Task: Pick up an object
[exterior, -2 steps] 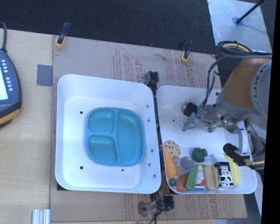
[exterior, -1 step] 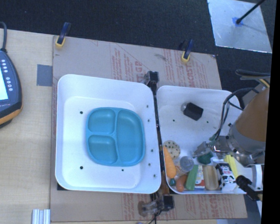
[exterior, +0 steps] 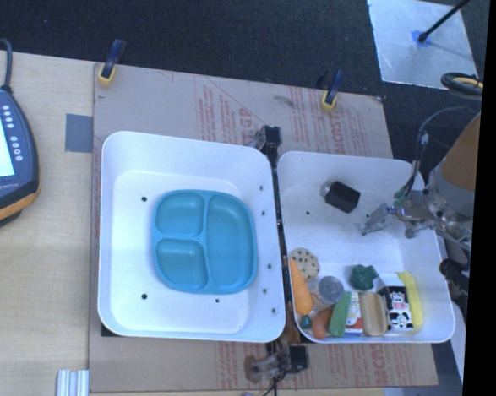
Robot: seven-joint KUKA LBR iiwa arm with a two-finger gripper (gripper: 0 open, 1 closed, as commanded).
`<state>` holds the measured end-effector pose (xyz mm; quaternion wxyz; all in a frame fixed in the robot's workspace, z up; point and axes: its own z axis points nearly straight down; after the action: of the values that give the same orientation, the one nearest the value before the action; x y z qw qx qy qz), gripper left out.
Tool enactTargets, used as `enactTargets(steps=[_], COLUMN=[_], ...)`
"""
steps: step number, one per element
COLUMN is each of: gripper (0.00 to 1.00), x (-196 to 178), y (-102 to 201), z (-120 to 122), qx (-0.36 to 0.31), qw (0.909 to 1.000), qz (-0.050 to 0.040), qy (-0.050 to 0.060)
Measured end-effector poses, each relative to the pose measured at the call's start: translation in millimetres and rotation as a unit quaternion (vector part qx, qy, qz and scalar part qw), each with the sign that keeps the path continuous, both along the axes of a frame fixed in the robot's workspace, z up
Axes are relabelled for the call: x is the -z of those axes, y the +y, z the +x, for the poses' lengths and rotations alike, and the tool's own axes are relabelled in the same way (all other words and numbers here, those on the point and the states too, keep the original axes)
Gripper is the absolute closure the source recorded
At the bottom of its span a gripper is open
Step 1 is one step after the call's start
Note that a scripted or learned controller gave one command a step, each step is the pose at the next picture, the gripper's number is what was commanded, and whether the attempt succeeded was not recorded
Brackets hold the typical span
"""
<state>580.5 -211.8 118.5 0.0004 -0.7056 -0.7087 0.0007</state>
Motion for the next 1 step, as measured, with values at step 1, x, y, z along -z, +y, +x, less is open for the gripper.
enactTargets(steps=[1], gripper=[0.00], x=[28.2], y=[16.4], z=[71.9], qx=[-0.001], qw=[0.9999], qz=[0.0015], qy=[0.010])
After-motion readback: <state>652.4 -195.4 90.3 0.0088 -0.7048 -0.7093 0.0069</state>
